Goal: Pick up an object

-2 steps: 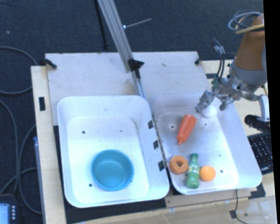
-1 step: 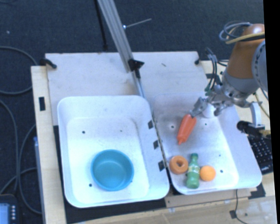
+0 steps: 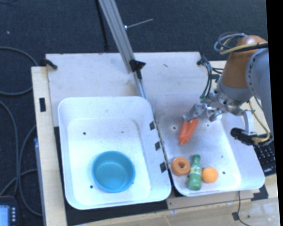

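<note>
From the overhead camera I see the gripper [image 3: 195, 115] low in the right bin [image 3: 231, 176], right at the upper end of the carrot [image 3: 188, 130], which hangs or lies at a slant with its tip toward the bin's left wall. I cannot tell whether the fingers are apart or pressed on the carrot; they blur into its top. The donut [image 3: 180, 165], green bottle [image 3: 195, 172] and orange ball [image 3: 210, 174] sit clustered near the front edge, well apart from the carrot. The blue bowl [image 3: 113, 171] is in the left bin [image 3: 103, 107]. My advice: confirm a firm pinch across the carrot's thick end, then lift straight and slowly.
</note>
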Controlling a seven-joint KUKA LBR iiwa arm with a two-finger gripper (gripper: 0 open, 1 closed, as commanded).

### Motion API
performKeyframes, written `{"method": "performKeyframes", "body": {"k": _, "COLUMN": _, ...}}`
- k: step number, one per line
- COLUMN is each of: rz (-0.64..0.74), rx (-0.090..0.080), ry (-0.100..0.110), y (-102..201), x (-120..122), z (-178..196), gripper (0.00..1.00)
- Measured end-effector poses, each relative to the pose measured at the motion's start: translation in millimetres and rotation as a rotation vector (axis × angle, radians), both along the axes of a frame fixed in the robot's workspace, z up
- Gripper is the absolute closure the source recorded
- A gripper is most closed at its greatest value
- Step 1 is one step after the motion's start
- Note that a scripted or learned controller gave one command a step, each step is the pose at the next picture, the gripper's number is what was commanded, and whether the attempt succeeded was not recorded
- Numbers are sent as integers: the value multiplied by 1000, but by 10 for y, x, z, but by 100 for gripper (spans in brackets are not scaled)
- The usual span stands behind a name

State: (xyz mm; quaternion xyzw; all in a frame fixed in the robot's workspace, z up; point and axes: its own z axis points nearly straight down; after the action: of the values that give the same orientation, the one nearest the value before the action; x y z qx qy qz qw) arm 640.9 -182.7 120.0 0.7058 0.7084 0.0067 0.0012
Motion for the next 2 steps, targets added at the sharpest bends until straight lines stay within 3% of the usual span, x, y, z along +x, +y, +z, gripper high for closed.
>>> {"method": "performKeyframes", "body": {"k": 1, "rz": 4, "rx": -6, "ry": 11, "y": 0, "x": 12, "z": -175, "gripper": 0}}
{"method": "performKeyframes", "body": {"k": 2, "rz": 6, "rx": -9, "ry": 5, "y": -10, "x": 25, "z": -46, "gripper": 100}}
